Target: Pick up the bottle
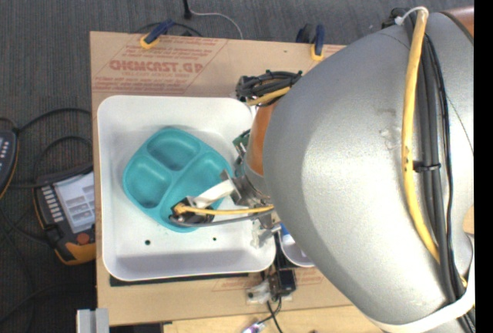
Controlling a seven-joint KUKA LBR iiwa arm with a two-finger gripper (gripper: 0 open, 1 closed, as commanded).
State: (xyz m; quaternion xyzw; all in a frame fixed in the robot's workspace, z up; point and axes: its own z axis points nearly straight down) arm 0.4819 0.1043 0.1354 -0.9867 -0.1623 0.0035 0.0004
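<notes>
- A brown board table (154,77) is seen on grey carpet, with a white bin (108,247) set on it and clamps (156,34) fixed at the far edge.
- The end effector (245,199) is lowered at the right side of the bin, just beside the lower right rim of a teal divided plate (166,166). Whether it is released or clenched cannot be told, since it is covered by the wrist; nothing is seen to be held.
- The bottle cannot be placed with any certainty. It is judged to be hidden under the grey arm (362,169). A scrap of blue and white (286,236) is shown at the arm's lower edge, but too little of it to be named.
- If it is a small plastic bottle, it is expected to be light, fairly stiff, smooth and prone to rolling. It would best be taken across the middle of the body, not at the cap.
- Beyond the table, a handheld controller (68,204) is laid on the floor to the left, with black cables trailing near it.
</notes>
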